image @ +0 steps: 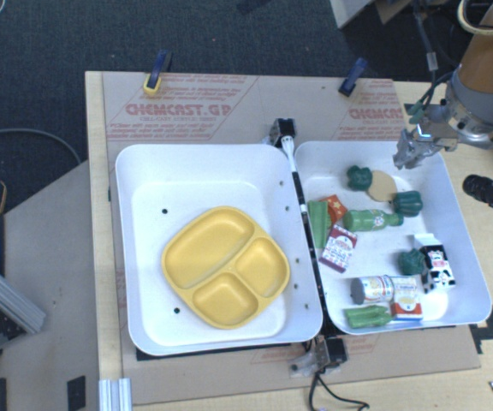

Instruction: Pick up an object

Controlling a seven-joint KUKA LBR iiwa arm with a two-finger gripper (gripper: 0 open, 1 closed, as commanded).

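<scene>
- Nearest me, along the front of the right bin (pixel 473 274), I see a green piece (pixel 367 317) lying flat, with a can (pixel 377 288) on its side just behind it and a white carton (pixel 419 305) beside them.
- A little further back sit a small dark green item (pixel 412 262) and a black-and-white cow figure (pixel 436 266), close together near the right wall.
- In the left bin (pixel 135 229) I have a yellow tray (pixel 226 266) with three compartments, lying flat.
- Mid-bin on the right: a red-and-white packet (pixel 339 249), a green strip (pixel 317 221) along the left wall, and a green bottle (pixel 372 220) on its side.
- Behind those, a tan disc (pixel 383 186) lies between two green pepper-like pieces (pixel 359 177) and (pixel 407 201).
- Farthest back, the gripper (pixel 412 152) hangs over the right bin's rear corner, near the disc and well apart from the front items; I cannot tell how its jaws stand, and I see nothing in them.
</scene>
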